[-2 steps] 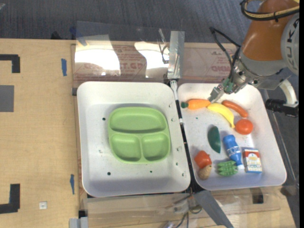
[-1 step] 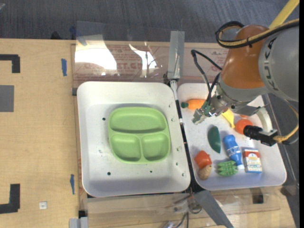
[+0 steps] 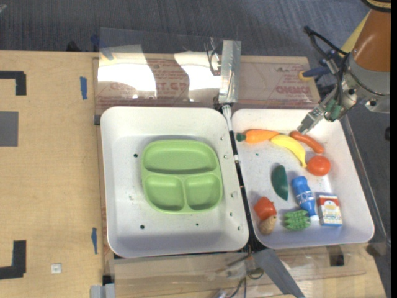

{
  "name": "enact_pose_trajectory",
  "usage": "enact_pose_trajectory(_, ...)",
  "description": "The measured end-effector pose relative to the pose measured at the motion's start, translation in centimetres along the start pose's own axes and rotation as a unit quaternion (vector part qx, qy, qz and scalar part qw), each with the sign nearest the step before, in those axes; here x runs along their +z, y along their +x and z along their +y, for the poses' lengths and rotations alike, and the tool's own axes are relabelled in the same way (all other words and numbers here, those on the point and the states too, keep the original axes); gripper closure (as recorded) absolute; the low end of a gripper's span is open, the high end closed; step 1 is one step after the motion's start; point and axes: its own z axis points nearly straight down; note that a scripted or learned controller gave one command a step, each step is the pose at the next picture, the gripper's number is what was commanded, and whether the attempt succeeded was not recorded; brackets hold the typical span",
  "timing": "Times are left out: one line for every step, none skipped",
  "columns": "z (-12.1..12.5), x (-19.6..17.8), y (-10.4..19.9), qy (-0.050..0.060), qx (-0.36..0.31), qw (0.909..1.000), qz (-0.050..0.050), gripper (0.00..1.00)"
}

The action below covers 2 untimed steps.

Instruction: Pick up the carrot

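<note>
One carrot point(image 3: 261, 136) lies at the right bin's point(image 3: 360, 194) back, touching the banana point(image 3: 289, 146). Your gripper point(image 3: 308, 123) hovers just beside it; whether it is released or clenched, you cannot tell.

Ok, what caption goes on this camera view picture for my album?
Robot gripper hovers by the carrot and banana in the right bin.

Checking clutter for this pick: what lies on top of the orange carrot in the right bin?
The curved yellow banana crosses the orange carrot's right end, hiding that tip. The gripper hovers just beyond, touching neither.
</note>
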Motion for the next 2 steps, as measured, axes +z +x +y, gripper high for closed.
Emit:
enact_pose_trajectory(2.5, 12.2, 8.0, 0.004, -0.147, 0.9891, 0.006, 1.0)
enact_pose_trajectory(2.3, 4.7, 17.0, -0.002, -0.172, 0.985, 0.003, 1.0)
